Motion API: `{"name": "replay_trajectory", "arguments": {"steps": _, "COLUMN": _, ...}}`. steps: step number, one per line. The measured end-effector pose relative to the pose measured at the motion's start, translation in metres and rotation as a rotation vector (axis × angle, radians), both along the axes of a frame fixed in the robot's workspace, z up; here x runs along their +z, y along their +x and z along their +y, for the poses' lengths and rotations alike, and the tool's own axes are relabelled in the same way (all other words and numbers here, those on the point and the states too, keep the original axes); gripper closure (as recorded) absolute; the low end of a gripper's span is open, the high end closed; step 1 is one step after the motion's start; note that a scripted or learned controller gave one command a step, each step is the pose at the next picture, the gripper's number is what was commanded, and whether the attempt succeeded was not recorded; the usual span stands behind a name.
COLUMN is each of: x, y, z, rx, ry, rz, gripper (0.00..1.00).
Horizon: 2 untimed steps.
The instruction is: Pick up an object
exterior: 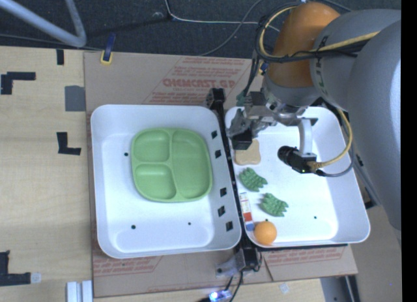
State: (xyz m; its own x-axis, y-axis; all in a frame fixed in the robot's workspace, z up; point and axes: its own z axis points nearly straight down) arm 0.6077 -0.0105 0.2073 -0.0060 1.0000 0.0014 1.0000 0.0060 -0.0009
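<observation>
2 shallow white bins sit side by side on a brown cardboard sheet (189, 75) that covers a wooden bench (39, 157). The left bin (107, 229) holds a light green divided plate (172, 164) with 3 sections, lying flat near its middle. The grey arm (371, 66), with its orange band (306, 23), reaches in from 3 o'clock and hangs over the right bin (339, 219). Its gripper (242, 139) points down at the 10 o'clock corner of that bin, just above a tan slice of toast (248, 156) lying there; whether the fingers are spread or pressed together cannot be told from this angle. Toward 6 o'clock from the toast lie 2 green leafy pieces (253, 179), 1 after the other, and at the bin's 7 o'clock corner rests a small orange ball (265, 232). A thin red and white packet (245, 207) lies along the bin's left wall.
</observation>
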Motion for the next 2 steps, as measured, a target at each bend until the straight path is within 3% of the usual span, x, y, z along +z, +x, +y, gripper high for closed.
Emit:
{"name": "replay_trajectory", "arguments": {"steps": 1, "x": 0.005, "y": -0.011, "z": 0.053, "rx": 0.001, "ry": 0.000, "rz": 0.002, "gripper": 1.00}}
{"name": "replay_trajectory", "arguments": {"steps": 2, "x": 0.015, "y": -0.001, "z": 0.104, "rx": 0.000, "ry": 0.000, "rz": -0.001, "gripper": 1.00}}
